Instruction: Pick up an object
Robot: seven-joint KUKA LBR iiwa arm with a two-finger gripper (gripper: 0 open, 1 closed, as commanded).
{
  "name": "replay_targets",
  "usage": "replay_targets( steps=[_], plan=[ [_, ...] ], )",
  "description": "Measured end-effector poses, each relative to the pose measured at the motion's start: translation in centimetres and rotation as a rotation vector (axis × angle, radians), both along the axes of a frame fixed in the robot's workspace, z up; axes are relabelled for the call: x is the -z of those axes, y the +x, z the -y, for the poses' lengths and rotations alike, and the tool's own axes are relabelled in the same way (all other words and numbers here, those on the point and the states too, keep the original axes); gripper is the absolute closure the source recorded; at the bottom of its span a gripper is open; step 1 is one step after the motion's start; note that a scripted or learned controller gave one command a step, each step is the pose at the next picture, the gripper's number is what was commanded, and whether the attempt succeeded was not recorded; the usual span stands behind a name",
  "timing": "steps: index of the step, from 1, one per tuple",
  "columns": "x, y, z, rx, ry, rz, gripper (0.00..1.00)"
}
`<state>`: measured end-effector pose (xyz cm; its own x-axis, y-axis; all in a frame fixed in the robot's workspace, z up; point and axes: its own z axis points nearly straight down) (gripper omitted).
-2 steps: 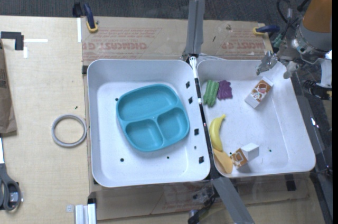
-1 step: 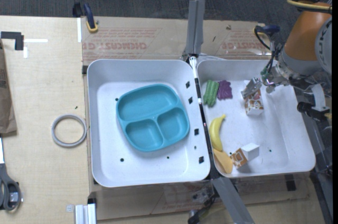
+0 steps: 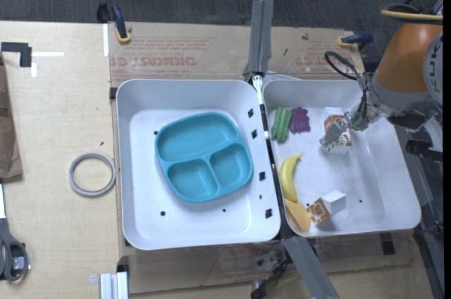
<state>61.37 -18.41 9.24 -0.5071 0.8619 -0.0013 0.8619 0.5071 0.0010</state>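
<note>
My gripper (image 3: 334, 137) hangs low in the right bin (image 3: 380, 185), near its back middle, at the end of the grey arm with the orange band (image 3: 412, 58). It is right at a small orange and white carton (image 3: 337, 125), partly covering it. A green vegetable (image 3: 282, 123) and a purple item (image 3: 301, 120) lie side by side to the left of the gripper. A yellow banana (image 3: 289, 174) lies along the bin's left wall. Near the front sit an orange-yellow piece (image 3: 299, 217) and a small white and orange box (image 3: 330, 205).
The left bin (image 3: 134, 149) holds a blue divided plate (image 3: 204, 156). On the bench to the left lie a grey ring (image 3: 92, 173) and scissors (image 3: 13, 259). A grey post (image 3: 261, 37) stands behind the bins' shared wall.
</note>
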Motion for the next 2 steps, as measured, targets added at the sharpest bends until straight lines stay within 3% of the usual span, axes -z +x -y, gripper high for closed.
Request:
replay_targets(
  steps=[1, 2],
  plan=[
    [-1.1, 0.1, 0.2, 0.005, -0.002, 0.006, 1.00],
    [-10.9, 2.9, -4.7, 0.167, 0.000, -0.002, 1.00]
  ],
)
